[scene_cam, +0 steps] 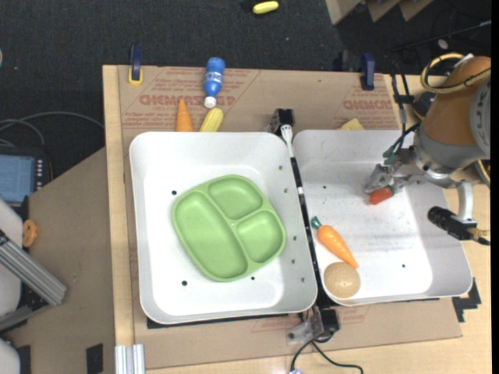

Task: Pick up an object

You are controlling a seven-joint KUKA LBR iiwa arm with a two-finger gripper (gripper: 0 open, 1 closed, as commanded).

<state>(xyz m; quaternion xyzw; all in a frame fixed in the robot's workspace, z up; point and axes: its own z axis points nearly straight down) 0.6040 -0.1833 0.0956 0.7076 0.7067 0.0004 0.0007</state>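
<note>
My gripper (382, 184) hangs low over the right bin (437, 271), in its upper middle. A small red object (380, 197) lies right at the gripper's tip, touching it or just under it; whether it is gripped cannot be made out. An orange carrot with a green top (337, 242) lies near the bin's left wall. A round tan ball-like item (341, 280) sits at the bin's front left corner.
The left bin (148, 170) holds a green divided plate (228, 226). Behind the bins on the cardboard lie a blue-and-white bottle (213, 80), a yellow corn piece (211, 119) and a small orange piece (183, 117). The arm's orange band (460, 107) stands at the far right.
</note>
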